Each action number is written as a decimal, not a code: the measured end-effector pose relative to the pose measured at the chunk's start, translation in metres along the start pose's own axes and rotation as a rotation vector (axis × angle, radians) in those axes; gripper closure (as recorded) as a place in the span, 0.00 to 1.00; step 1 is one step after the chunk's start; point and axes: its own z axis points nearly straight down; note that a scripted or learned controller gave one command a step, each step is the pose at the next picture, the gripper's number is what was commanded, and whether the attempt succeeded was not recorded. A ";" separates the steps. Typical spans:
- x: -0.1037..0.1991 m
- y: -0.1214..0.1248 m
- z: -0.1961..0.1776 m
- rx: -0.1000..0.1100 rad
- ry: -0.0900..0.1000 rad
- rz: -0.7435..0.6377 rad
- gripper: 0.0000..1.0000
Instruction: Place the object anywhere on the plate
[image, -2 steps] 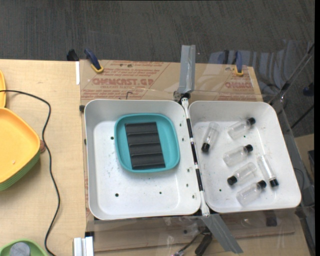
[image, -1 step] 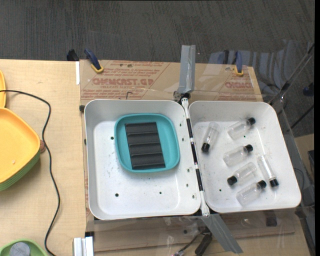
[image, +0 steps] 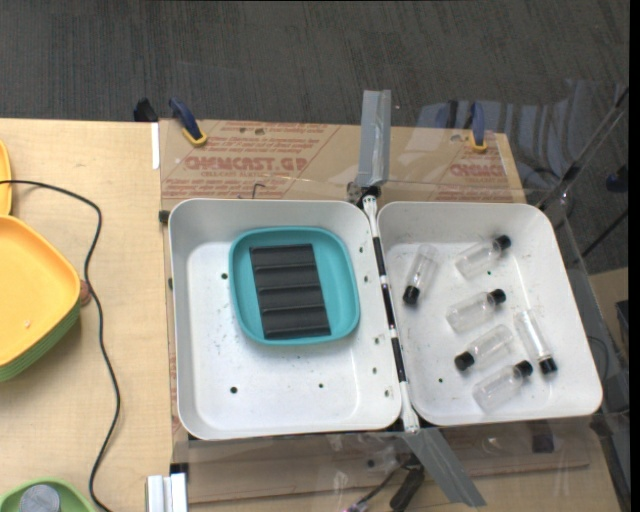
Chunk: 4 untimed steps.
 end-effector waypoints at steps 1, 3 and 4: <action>0.001 0.000 0.000 -0.001 -0.001 0.143 0.00; 0.007 0.002 0.000 0.000 -0.001 0.228 0.00; 0.001 -0.001 0.000 0.001 -0.002 0.231 0.00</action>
